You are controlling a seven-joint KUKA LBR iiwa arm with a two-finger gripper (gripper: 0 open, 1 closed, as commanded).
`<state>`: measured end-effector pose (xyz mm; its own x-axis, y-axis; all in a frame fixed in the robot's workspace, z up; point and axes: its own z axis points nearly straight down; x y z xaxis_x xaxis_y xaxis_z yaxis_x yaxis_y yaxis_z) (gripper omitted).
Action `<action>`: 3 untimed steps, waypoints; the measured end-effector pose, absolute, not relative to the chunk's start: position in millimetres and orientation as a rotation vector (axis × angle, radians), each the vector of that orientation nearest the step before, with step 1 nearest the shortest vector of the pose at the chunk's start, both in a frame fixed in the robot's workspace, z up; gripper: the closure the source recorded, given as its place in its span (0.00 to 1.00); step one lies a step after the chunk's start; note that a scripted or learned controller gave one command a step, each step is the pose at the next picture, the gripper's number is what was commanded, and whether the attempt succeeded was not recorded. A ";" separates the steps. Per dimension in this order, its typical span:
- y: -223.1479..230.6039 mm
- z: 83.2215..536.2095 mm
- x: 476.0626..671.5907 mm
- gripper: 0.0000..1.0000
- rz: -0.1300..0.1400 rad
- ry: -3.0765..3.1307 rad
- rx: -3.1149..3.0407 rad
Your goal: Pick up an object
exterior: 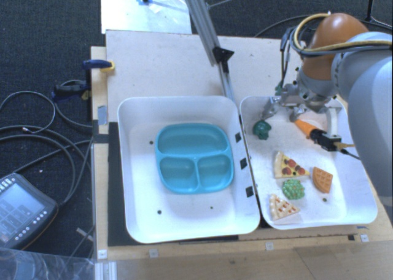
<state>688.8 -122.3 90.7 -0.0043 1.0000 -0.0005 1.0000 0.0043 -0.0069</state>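
My gripper (284, 110) hangs over the far left part of the right bin (362, 202), its fingers spread open with nothing between them. A dark green broccoli-like toy (262, 129) lies just below and left of the left finger (269, 110), apart from it. An orange carrot-like piece (303, 126) lies just right of the gripper. Nearer the front lie a pizza slice (288, 166), a waffle (322, 179), a light green leafy toy (293, 188) and a second pizza slice (282, 207).
The left bin (138, 211) holds a blue divided plate (194, 156). A grey pole (202, 21) slants down to the wall between the bins. Cables and a pendant (18, 208) lie on the floor at the left.
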 end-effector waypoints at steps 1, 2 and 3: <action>-122.9 102.4 689.8 1.00 0.007 -2.228 -2.213; -120.3 147.8 690.0 1.00 -0.007 -2.232 -2.220; -115.5 200.7 683.3 1.00 -0.008 -2.235 -2.217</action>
